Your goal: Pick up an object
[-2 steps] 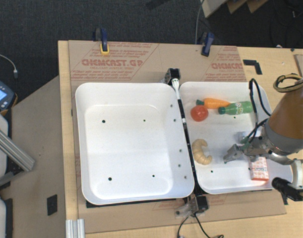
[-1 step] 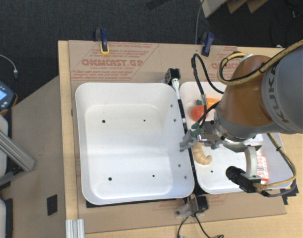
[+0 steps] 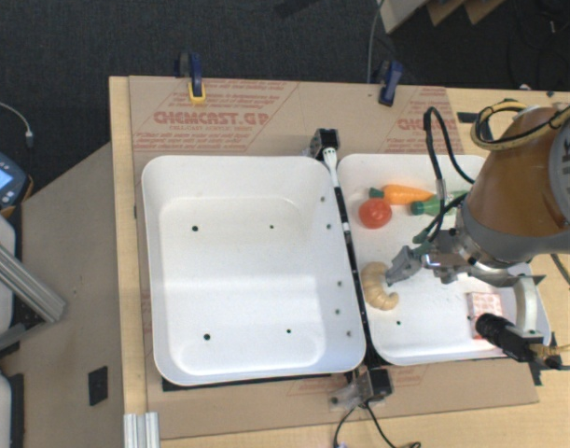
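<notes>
One gripper (image 3: 403, 267) just above croissant (image 3: 379, 287), right bin (image 3: 424, 343), w/ tomato (image 3: 375, 214), carrot (image 3: 404, 194).

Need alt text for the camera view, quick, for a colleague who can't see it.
The arm's pincer hangs in the right bin, just above a tan croissant-shaped toy. A red tomato and an orange carrot lie further back; the left bin sits alongside.

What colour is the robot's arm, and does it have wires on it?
The big rounded robot arm is orange-brown on top, with a grey ring below. Black cables loop over it. Its small metal hand is grey.
</notes>
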